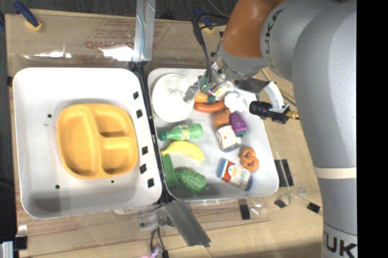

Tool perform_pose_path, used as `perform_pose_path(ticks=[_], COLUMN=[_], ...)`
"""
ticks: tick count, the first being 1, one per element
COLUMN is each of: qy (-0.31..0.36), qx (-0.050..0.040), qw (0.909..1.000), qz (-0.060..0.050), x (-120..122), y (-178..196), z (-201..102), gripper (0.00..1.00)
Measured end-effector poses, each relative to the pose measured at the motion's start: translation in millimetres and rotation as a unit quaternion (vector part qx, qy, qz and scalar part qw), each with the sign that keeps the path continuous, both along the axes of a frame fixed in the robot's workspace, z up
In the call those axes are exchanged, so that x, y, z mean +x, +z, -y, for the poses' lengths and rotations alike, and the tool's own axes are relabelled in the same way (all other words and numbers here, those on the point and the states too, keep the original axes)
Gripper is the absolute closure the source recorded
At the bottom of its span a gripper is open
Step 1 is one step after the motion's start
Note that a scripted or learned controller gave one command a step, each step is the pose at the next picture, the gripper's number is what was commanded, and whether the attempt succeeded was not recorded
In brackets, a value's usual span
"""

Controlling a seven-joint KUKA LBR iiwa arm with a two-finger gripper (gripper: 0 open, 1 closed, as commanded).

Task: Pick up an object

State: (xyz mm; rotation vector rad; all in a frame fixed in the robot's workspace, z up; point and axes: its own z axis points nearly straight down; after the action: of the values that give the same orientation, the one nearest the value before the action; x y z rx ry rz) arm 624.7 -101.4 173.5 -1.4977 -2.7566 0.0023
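Glossy curved carrot [209,107] under gripper [206,86]

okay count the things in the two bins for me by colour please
Yellow: 2, the divided tray and banana
Green: 2, the bottle and leafy vegetable
Orange: 2, the carrot-like piece and pretzel
Purple: 1, the grapes
White: 1, the round lid
Multicoloured: 2, both cans
Total: 10

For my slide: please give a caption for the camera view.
Arm's claw lowered among toy food in the right bin; yellow tray in the left bin.
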Motion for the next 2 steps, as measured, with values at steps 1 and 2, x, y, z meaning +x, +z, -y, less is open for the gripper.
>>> perform_pose_path(ticks=[1, 2], qy=[0.072, 0.052], qx=[-0.0008, -0.0015], qw=[0.9974, 0.9986], qz=[0.003, 0.007], x=[23, 26], y=[48, 132], z=[-31, -12], gripper=[1.00, 1.00])
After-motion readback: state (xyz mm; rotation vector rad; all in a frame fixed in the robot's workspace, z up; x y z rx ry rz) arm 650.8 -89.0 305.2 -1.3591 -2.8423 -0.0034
